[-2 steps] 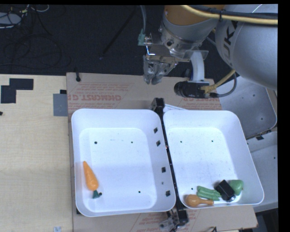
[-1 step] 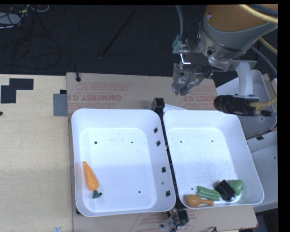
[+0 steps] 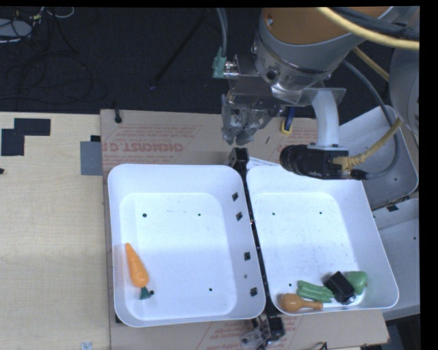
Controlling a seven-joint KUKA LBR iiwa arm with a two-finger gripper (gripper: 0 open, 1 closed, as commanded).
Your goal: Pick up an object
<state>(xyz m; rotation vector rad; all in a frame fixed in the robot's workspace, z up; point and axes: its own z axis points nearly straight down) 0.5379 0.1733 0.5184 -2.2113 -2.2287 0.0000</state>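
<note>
Here my claw (image 3: 239, 134) hangs above the far edge of the bench, just past the back rims of the two bins and roughly in line with the dark divider where they meet; how far its tips are parted I cannot tell from this slant, as they read as one dark, blurred cluster, and I can make out nothing between them. My grey wrist sits above it, with the orange band (image 3: 321, 20) at the very top of the view, and a yellow cable loops off to the right. The left bin (image 3: 116, 205) holds an orange carrot (image 3: 136, 266) lying near its left wall toward the front, its small dark green top pointing at the front rim. The right bin (image 3: 383, 260) has its things bunched in the front right corner: a tan pear-shaped piece (image 3: 298, 303) lying against the front rim, a green bean-like piece (image 3: 315, 291) just beside it, a black block (image 3: 339, 286) tilted against that, and a light green piece (image 3: 357, 279) touching the block on its far side. All of these lie well apart from my claw, which is over neither bin's floor. Under the bins is a brown cardboard sheet (image 3: 164, 140) with red print
</note>
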